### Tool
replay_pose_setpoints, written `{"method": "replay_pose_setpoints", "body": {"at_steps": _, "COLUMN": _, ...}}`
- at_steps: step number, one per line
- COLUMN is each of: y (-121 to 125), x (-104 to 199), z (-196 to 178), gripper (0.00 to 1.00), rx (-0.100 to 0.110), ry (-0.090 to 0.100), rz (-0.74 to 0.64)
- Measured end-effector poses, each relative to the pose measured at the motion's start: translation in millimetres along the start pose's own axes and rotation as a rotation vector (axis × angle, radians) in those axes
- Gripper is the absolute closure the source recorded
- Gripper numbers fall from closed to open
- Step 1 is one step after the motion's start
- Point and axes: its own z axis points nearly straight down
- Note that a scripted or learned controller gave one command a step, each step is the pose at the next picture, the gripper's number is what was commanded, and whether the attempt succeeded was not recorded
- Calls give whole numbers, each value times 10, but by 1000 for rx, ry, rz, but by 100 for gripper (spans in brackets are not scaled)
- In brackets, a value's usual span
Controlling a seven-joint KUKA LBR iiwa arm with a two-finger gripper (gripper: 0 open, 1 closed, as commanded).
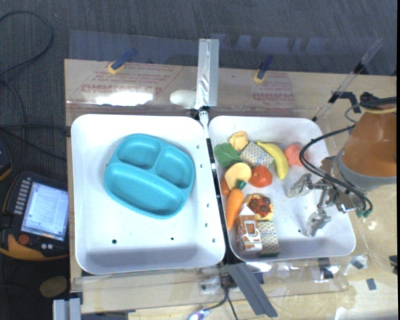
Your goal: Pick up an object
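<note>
Floor: dark grey carpet [187,9] with a fine ribbed weave, a black cable [13,29] looping across it at upper left. Bench top is pale wood-coloured board [307,89] with a clear sheet over its far part, a bright glare patch [123,97] on the sheet, and two small blue-and-yellow clips [122,61] near the back edge. Left of the bench, on the floor, an orange-edged handheld pendant [37,212] with a lit screen.
</note>
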Motion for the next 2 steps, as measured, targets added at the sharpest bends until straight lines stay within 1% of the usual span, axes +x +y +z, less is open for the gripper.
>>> {"method": "replay_pose_setpoints", "body": {"at_steps": 2, "y": 0, "x": 0, "z": 0, "gripper": 0, "rx": 0, "ry": 0, "rz": 0}}
